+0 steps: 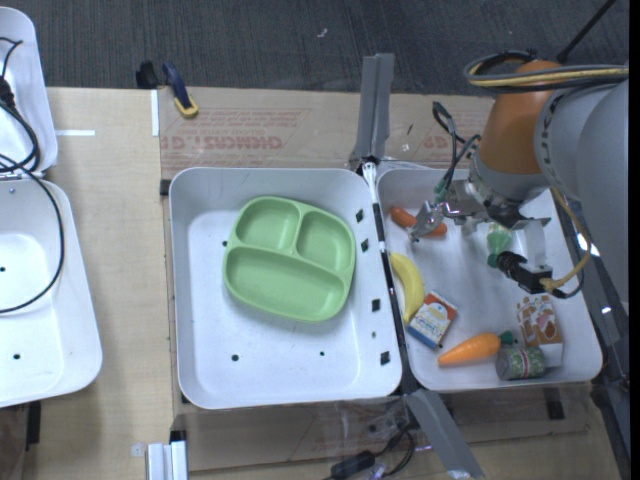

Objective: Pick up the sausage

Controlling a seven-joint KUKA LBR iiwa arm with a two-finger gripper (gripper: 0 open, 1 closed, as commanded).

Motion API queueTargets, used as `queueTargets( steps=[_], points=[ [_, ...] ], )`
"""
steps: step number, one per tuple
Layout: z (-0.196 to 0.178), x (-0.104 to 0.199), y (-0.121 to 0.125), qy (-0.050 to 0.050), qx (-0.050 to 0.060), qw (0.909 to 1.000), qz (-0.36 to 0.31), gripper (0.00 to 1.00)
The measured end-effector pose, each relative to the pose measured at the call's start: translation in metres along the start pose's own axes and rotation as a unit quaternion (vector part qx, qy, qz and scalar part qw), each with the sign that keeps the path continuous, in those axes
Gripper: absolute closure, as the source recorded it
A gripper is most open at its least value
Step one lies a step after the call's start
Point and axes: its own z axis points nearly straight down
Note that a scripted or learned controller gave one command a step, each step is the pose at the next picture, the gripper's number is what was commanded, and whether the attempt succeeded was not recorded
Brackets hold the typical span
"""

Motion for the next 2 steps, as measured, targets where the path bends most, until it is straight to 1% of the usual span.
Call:
queueTargets(
  steps=[1,2],
  points=[
    [-0.001,0.001,0.025,0.0,-0.001,0.9999,-0.012,0.0],
    [-0.018,-0.015,0.023,-0.001,-0.001,0.9982,-0.059,0.0]
  ],
)
